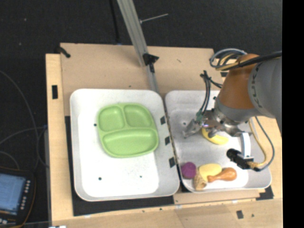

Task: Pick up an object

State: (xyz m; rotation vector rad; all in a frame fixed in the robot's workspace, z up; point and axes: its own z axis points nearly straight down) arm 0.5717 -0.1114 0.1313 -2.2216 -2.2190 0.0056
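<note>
You see the arm reaching in over the right bin, its orange band sitting above the wrist. The gripper hangs low over the middle of that bin, close to its left wall, and you cannot tell how its jaws stand, because the wrist and cables cover them from this angle. Nothing shows between them.

Just beside the gripper, toward the bin's right side, a yellow object lies partly under the wrist. Along the near edge of the same bin you find a small purple object, and next to it a pale yellow piece touching an orange-brown piece; whether these two are one item is unclear. A black fitting on the arm's cable sits just above them.

In the left bin, a green divided plate rests toward the far side, well apart from the gripper.
</note>
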